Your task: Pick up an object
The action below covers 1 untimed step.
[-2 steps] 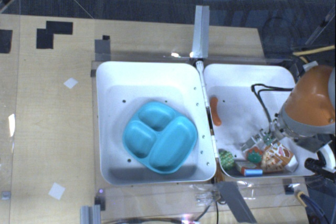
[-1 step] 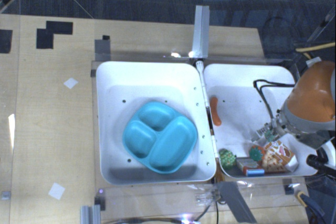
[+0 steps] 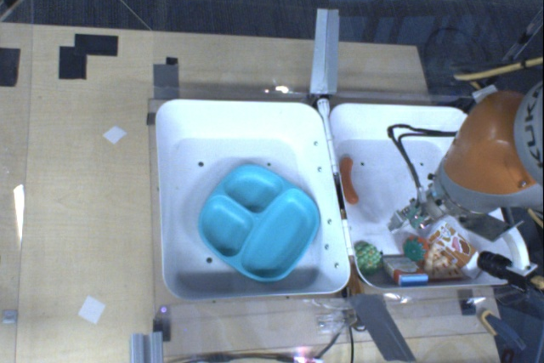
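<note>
My gripper (image 3: 414,218) hangs low in the right bin (image 3: 374,140), over the cluster of small objects at its near edge. Right below it lie a teal-green ball (image 3: 414,250) and a snack packet with an orange and white print (image 3: 448,251). A green knobbly ball (image 3: 367,254) sits to the left of them, and a small box with red and blue sides (image 3: 405,271) rests against the near wall. An orange sausage-shaped piece (image 3: 348,183) lies by the bin's left wall. Nothing shows between the fingers.
The left bin (image 3: 178,183) holds a blue divided plate (image 3: 259,221) with three compartments. A metal divider post (image 3: 324,55) stands behind the seam between the bins. A black cable (image 3: 408,136) loops across the back of the right bin.
</note>
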### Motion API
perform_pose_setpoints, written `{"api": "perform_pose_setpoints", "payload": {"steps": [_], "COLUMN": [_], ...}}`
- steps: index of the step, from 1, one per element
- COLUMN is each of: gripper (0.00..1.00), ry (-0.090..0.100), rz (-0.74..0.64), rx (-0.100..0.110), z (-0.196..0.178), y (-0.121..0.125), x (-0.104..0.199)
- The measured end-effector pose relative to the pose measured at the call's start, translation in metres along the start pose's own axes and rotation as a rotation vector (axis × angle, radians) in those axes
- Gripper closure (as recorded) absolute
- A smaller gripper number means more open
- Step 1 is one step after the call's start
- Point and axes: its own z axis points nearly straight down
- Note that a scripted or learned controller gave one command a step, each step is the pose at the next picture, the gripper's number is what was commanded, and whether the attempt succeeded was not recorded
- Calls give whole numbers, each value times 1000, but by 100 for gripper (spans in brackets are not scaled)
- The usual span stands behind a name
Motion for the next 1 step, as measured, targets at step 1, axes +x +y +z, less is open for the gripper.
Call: {"api": "perform_pose_setpoints", "payload": {"steps": [1], "gripper": [0], "ry": [0], "rz": [1], "rx": [0], "z": [0], "y": [0], "x": [0]}}
